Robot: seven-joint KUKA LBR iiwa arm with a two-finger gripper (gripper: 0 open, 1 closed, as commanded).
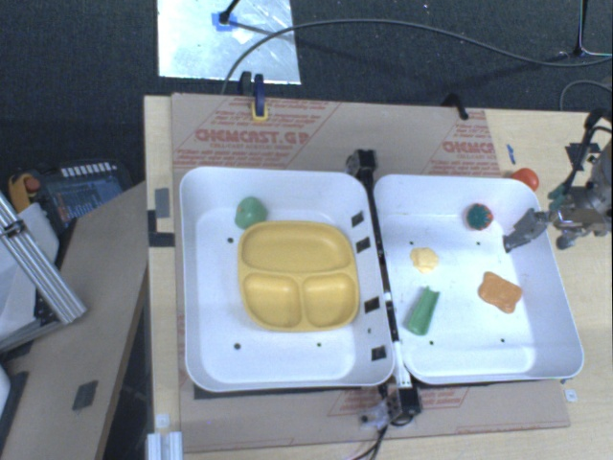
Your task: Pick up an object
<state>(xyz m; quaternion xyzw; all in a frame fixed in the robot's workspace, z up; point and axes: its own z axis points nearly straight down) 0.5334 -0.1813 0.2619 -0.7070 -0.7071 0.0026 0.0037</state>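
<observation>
Closest to the camera in the right bin lies the green stick, its long axis running from lower left to upper right, tilted a little off upright in the view, with its lower end near the divider between the bins. Just above it sits a small pale yellow lump, close but not touching. To the right of the stick, apart from it, lies an orange piece, wider than tall and slanting down to the right. Near the bin's top right rests a small round thing, green with red on it; I cannot make out what it is.

My claw hangs at the right bin's right edge, beside the round thing and above the orange piece, with nothing between its fingers. Whether they stand apart or together I cannot tell; they read as one dark shape. My arm is cut off by the view's right side.

Bare white floor spreads across the right bin's middle and bottom right corner. An orange-red ball sits outside that bin, by its top right corner.

Over in the left bin, a yellow divided tray fills the centre, and a green ball touches its upper left rim.
</observation>
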